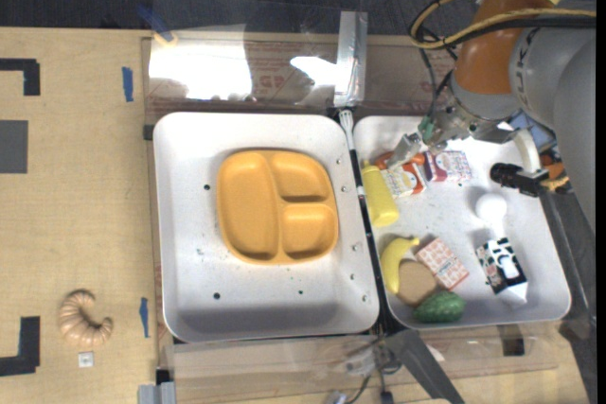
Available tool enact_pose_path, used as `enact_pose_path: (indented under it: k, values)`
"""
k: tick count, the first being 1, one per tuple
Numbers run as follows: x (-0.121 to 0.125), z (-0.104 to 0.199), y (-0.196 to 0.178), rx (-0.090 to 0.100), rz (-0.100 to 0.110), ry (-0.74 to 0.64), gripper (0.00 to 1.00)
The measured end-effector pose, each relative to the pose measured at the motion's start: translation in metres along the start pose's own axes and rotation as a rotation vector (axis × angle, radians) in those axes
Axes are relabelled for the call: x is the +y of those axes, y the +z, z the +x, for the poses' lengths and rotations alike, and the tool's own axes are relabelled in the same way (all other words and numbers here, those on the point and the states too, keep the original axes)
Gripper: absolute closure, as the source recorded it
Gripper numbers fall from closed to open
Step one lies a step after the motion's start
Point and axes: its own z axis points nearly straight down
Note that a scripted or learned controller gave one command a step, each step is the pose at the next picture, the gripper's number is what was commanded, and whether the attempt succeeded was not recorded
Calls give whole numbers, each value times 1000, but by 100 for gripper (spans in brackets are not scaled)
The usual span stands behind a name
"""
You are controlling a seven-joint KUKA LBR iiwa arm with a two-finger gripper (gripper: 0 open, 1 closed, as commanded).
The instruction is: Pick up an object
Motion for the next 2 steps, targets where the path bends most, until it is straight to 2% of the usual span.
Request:
enact_pose_path:
  k: [1,2]
  values:
    - [1,-1,1,6,-6,76,0]
    - [1,0,1,3,-5,67,0]
